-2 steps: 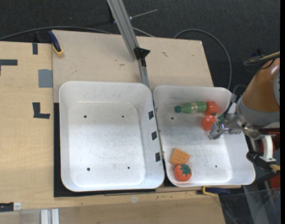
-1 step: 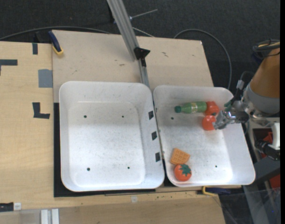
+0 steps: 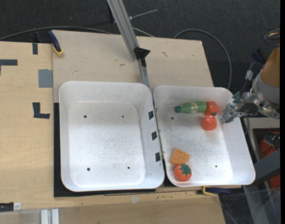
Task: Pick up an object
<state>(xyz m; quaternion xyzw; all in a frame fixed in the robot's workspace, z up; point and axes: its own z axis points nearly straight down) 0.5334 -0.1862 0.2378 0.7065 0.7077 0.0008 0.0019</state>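
Note:
The right bin holds a green bottle lying on its side near the back, with an orange-red piece at its right end and a red round object just in front of that. Near the front lie a tan waffle-like square and a red tomato with a green top. My gripper hangs at the bin's right rim, just right of the red round object, with nothing visibly between its fingers.
The left bin sits beside the right one. A metal pole slants in from the top to the bins' divide. Cables run behind the bench, and a blue-and-yellow clamp sits at the back left.

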